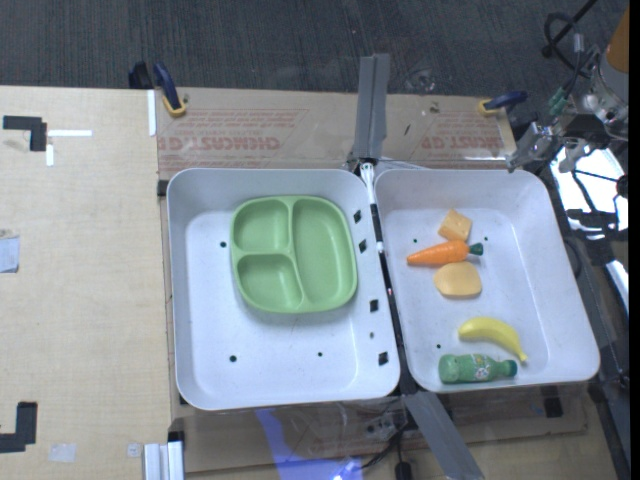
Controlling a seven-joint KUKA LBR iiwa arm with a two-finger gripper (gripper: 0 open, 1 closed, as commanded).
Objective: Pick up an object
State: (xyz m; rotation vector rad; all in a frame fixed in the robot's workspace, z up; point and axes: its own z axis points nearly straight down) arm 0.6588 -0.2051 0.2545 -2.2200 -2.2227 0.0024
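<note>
Nearest the cam, a green bottle point(478, 368) lay on its side along the right bin's point(560, 268) near edge, w/ a banana point(494, 335) just behind it. Further back sat a yellow round piece point(459, 281), a carrot point(441, 254) and an orange block point(455, 225), the last two about touching. The left bin point(200, 348) held a green divided plate point(294, 254). The tool point(560, 140) hung off the right bin's far right corner, above the desk point(80, 298); couldn't tell whether it was open or closed, and saw nothing in it. I judged the approach not yet begun. Best bet imo: go for the banana or round piece, both w/ room around them, centre over it and close across the narrow width, clear of the bin wall.
</note>
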